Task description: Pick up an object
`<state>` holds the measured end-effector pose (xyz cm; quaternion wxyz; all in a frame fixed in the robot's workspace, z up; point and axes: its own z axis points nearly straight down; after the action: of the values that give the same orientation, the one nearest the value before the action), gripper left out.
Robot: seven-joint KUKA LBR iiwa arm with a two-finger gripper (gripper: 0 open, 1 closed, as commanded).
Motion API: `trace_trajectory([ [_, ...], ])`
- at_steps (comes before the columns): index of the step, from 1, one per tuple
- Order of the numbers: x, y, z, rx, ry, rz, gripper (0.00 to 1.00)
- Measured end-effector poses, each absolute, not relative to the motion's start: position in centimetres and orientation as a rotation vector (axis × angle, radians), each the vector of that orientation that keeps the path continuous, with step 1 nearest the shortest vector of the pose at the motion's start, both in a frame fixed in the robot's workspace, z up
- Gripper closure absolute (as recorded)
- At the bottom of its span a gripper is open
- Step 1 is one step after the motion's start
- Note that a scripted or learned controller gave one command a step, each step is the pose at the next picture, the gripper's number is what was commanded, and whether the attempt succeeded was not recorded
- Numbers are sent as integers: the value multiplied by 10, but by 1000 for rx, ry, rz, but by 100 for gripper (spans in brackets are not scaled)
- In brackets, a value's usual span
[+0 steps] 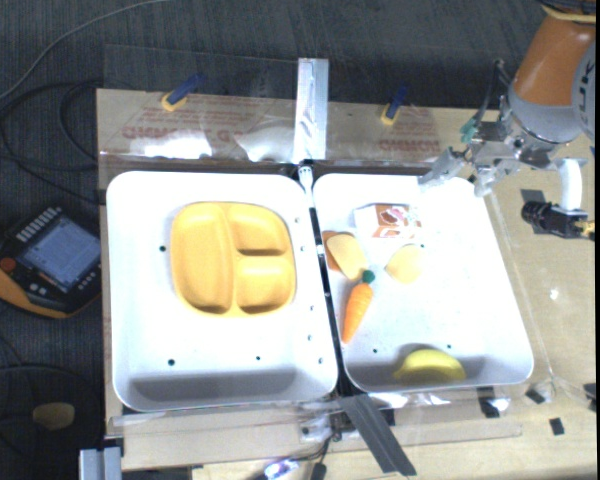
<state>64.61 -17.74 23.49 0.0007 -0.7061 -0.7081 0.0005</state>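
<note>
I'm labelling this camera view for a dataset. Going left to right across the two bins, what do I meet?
Yellow divided tray in the left bin → toy carrot → small white packet with red print → yellow banana-like toy, all three in the right bin.

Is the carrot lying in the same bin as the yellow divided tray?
No, the carrot lies in the right bin, while the yellow divided tray sits in the left bin.
</note>
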Motion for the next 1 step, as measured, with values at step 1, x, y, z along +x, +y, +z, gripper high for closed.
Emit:
trace_trajectory([
  [1, 647, -177, 244, -2215, -2225, 4, 100],
])
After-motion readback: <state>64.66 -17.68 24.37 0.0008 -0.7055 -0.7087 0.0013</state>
